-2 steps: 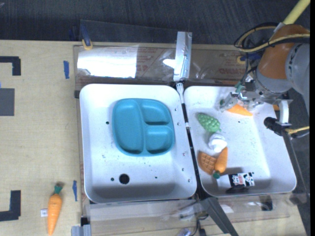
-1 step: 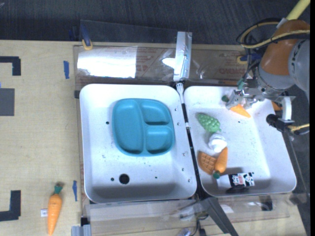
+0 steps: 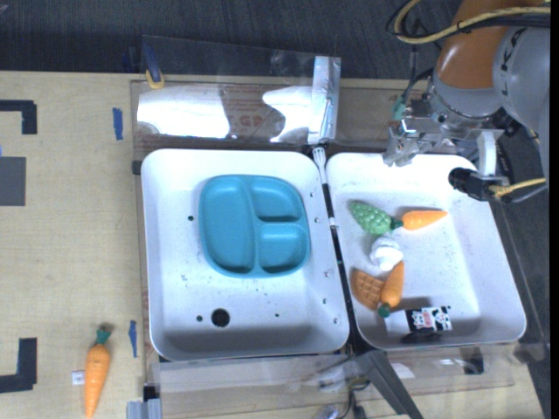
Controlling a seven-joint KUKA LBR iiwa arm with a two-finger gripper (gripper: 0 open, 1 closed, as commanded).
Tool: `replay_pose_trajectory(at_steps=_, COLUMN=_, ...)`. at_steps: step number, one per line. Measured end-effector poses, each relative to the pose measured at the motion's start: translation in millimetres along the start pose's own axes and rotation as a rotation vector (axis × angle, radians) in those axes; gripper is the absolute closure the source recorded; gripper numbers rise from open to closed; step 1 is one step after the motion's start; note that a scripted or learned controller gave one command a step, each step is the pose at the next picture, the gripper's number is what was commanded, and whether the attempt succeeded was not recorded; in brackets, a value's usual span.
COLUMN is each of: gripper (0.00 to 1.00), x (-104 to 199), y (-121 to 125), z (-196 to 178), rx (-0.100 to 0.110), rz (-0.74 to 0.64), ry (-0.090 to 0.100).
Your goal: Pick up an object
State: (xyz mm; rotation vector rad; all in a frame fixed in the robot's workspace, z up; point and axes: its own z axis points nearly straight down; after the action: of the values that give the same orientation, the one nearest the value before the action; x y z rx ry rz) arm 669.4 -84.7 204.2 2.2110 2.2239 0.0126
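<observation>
Gripper [image 3: 403, 147] hangs over the right bin's [image 3: 498, 273] far rim; claw state we cannot tell. Carrot [image 3: 410, 221] lies mid-bin, clear of it. We judge it light, stiff plastic, a bit slick (toy food); take it across the thick orange body.

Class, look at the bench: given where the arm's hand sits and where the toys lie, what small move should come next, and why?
Probably move the hand toward the carrot. The hand sits over the right bin's back rim, and the carrot lies nearest, with its orange end free of the other toys.
</observation>
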Motion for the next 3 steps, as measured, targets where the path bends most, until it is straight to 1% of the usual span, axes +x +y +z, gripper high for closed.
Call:
replay_pose_trajectory(at_steps=1, gripper=0.0, x=-4, y=-3, z=6, rx=0.011, rz=0.006, ry=-0.001)
replay_pose_trajectory(at_steps=2, gripper=0.0, x=-13, y=-1, z=-68, rx=0.004, rz=-0.107, ry=-0.003)
replay_pose_trajectory(at_steps=3, gripper=0.0, x=-16, y=-60, z=50, rx=0.018, rz=-0.077, ry=0.0)
